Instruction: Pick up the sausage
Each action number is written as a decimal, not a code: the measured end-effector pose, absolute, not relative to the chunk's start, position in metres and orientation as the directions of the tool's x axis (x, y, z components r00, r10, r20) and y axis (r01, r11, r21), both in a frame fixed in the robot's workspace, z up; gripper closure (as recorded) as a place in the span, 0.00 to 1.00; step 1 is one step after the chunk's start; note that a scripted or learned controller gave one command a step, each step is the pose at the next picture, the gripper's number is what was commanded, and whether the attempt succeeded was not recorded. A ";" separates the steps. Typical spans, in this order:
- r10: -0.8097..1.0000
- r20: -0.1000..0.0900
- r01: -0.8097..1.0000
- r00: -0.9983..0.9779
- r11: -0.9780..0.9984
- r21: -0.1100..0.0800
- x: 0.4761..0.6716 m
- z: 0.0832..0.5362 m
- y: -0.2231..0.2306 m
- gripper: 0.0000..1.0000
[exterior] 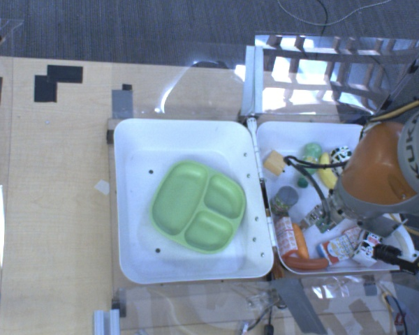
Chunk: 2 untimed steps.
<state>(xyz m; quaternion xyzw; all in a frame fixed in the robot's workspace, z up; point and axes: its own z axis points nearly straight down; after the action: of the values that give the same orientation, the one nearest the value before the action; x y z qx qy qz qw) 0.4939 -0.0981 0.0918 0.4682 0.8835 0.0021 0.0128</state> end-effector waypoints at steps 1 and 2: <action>0.832 -0.042 0.832 -0.553 0.554 0.024 0.498 0.096 -0.107 0.00; 0.842 -0.044 0.842 -0.538 0.539 0.022 0.497 0.096 -0.105 0.00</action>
<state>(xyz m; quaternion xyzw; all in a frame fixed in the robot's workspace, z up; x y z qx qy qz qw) 0.4970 -0.1048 0.0961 0.4800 0.8769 -0.0008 0.0247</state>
